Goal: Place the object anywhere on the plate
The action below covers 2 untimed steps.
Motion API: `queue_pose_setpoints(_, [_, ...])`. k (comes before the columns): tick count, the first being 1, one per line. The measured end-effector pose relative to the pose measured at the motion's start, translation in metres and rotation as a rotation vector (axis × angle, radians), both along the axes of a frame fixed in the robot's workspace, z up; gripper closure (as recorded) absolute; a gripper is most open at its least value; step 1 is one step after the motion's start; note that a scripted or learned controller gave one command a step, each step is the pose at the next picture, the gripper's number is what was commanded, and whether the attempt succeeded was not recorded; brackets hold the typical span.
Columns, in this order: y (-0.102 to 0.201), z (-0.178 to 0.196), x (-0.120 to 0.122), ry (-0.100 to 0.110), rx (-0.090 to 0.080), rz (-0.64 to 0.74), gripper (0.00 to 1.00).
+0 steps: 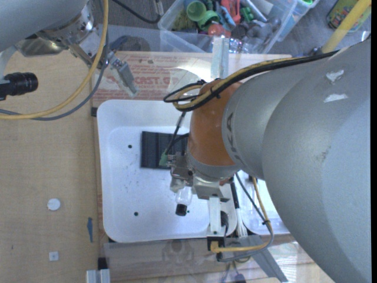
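Reaching arm [294,134]: camera view; grey, comes in from the right and covers most of the right half of the bench.
Orange band [206,134]: sits over the right side of the left bin, a black cable [185,93] looped across its top.
Gripper [181,200]: points down over the lower middle of the left bin, close above the floor; cannot tell whether it is apart or together from this angle.
Small dark piece [181,209]: at the gripper's lower end; cannot tell if it belongs to the tool or is a separate item.
Left bin [118,187]: white, shallow, a few dark specks on the floor.
Dark flat rectangle [154,151]: likely the task's thing; lies flat in the upper middle of the left bin, just left of the wrist, its right end hidden under the arm. A green bit shows at its right edge. Not in the gripper.
Pale curved edge [231,220]: below the wrist at the bin's right side; could be the plate, too hidden to say.
Cardboard sheet [153,75]: red print, behind the bin.
Clear tub [235,16]: top centre, full of coloured toys.
Yellow cable [103,46]: hangs at upper left.
White disc [53,204]: small, on the wooden bench left of the bin.
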<state>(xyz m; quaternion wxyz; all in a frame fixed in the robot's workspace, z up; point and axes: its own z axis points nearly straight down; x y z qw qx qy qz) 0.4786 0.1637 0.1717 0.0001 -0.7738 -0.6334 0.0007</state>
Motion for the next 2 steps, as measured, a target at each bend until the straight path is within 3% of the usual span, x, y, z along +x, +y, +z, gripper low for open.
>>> queue_pose_setpoints(1, [0.060, -0.083, 0.003, -0.007, 0.002, -0.236, 1.00])
queue_pose_setpoints(2, [0.000, 0.007, 0.001, 0.001, 0.000, -0.092, 1.00])
